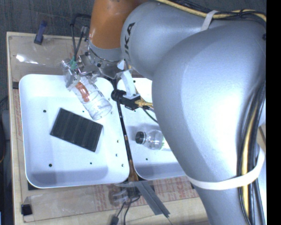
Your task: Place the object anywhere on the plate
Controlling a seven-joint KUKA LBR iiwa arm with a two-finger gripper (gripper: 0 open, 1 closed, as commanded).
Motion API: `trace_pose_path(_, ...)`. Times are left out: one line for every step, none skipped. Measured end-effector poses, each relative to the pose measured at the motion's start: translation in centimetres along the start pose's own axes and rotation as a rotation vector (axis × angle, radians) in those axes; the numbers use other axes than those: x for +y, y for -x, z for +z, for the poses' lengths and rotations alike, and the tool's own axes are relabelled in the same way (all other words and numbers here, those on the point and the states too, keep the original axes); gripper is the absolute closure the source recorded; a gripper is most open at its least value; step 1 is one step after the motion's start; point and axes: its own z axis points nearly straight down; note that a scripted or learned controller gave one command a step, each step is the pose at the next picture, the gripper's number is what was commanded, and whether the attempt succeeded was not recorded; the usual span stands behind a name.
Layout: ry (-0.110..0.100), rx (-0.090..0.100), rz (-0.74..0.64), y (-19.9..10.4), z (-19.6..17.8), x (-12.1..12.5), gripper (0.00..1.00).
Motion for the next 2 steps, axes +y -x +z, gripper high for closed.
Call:
trace_pose_path(0.001,-0.001,0.024,5.6,-2.2,-1.7,1.0)
trace_pose_path(-0.002,0.0,0.027,0.0,-2.0,-2.3,1.0)
